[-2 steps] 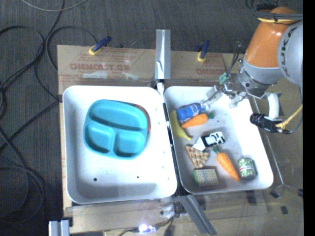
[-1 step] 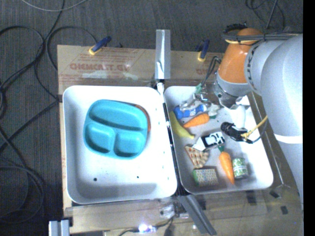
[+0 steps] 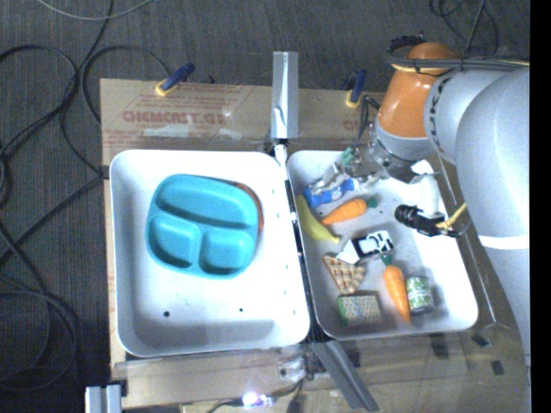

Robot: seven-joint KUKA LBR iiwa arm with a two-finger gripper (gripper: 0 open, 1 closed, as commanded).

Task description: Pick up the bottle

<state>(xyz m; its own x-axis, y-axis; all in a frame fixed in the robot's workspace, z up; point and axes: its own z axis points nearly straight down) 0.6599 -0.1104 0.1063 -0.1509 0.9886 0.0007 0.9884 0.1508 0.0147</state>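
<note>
Pincer point(image 3: 358, 163): low over the far end of the right bin point(image 3: 449, 265), at the upper-right end of the bottle point(image 3: 332, 194); from my station I cannot tell whether it is apart, together or clamped on anything. Bottle: blue-and-white label, lying on its side at a slant in the far left part of the right bin. Upper carrot point(image 3: 349, 212): just beside the bottle on its near side; I read them as touching. Banana point(image 3: 313, 222): along the bin's left wall, by the bottle's lower end. White-and-black packet point(image 3: 370, 246): mid-bin. Waffle point(image 3: 344, 274), tan block point(image 3: 359, 308), lower carrot point(image 3: 396, 291), green can point(image 3: 419, 293): near end of the bin, the can just beside the lower carrot. Left bin point(image 3: 129, 256): I log one blue compartment tray point(image 3: 205, 222).
</note>
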